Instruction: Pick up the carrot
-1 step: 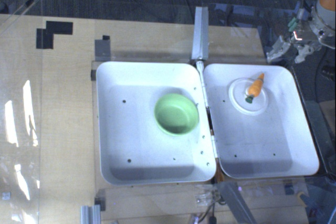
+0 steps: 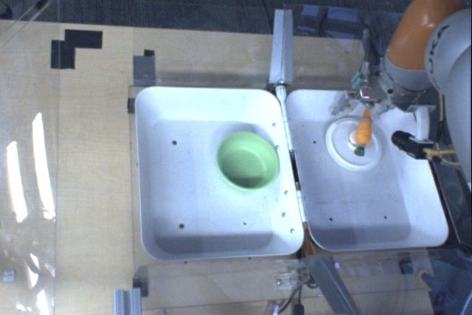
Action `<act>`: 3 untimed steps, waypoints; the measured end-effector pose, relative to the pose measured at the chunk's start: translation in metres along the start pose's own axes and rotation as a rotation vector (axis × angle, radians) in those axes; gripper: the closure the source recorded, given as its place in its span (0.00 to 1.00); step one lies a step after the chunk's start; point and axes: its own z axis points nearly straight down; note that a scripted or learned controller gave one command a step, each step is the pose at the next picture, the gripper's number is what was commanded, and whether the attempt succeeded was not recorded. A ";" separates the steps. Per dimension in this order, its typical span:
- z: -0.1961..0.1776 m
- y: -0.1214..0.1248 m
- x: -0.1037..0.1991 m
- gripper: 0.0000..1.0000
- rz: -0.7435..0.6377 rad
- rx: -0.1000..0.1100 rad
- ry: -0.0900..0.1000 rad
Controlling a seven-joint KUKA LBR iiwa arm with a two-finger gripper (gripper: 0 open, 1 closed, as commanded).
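The carrot (image 2: 363,130) is small and orange with a dark green end pointing toward the near side. It is over a round white plate (image 2: 345,153) in the far part of the right bin (image 2: 369,217). My gripper (image 2: 366,98) is directly behind the carrot's orange top end, at the bin's far edge. The grey arm with its orange band (image 2: 420,18) comes in from the upper right. The gripper's body hides where it meets the carrot's top, so I cannot tell whether the two touch.
A green bowl (image 2: 248,159) sits in the middle of the left bin (image 2: 177,210). A metal divider post (image 2: 281,48) stands behind the gap between the bins. A black part with cables (image 2: 411,143) hangs by the right bin's right wall.
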 end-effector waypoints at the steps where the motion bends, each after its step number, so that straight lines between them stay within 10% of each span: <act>1: 0.030 -0.038 -0.044 0.00 -0.286 -0.007 -0.002; 2: 0.019 -0.036 -0.044 1.00 -0.288 -0.013 -0.004; 3: -0.066 -0.037 0.074 1.00 -0.292 -0.003 0.000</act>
